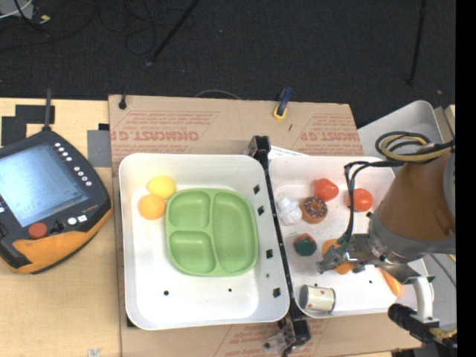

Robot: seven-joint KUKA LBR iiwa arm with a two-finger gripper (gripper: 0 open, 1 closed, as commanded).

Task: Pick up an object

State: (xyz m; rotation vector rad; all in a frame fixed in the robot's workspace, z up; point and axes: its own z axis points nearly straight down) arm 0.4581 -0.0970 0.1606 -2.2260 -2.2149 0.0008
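Over the right shallow white bin (372, 307), the gripper (336, 259) hangs low beside a small orange object (343, 268); whether it grips anything, I cannot tell. Nearby lie a dark green round piece (304, 245) and a white cup (317, 299).

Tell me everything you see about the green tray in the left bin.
The green tray is a rounded rectangular plate that looks like smooth plastic. It has three compartments: one long section on the right side and two smaller ones on the left. It lies flat on the floor of the left bin, about in the middle. All three compartments hold nothing. A yellow fruit and an orange fruit lie at its upper-left corner, close to or touching its rim.
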